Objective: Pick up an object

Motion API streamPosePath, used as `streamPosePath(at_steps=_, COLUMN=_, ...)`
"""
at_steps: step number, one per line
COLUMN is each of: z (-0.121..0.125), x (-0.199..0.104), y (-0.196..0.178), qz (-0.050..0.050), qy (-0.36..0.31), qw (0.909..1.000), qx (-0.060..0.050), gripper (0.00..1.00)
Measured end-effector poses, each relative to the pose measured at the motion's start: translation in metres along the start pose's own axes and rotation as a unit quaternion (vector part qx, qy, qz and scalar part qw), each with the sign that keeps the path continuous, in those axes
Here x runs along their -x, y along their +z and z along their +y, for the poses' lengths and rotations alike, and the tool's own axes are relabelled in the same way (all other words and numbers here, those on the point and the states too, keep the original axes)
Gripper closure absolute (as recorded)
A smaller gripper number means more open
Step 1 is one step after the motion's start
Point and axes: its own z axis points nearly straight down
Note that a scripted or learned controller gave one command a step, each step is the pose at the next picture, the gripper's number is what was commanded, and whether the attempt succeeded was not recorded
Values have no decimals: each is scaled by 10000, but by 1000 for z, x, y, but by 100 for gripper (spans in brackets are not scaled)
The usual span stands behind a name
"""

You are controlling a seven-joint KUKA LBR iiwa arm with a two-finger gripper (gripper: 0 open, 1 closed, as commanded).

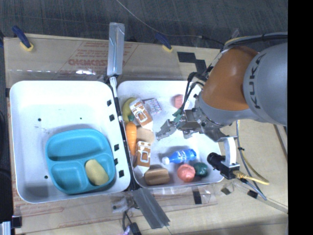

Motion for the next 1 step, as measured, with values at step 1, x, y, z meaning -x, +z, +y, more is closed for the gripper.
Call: streamPosePath(at_steps=1, z=41, x=-15, y=36, qz=-7, qy=-795, qw=9968, qx=7, gripper=0)
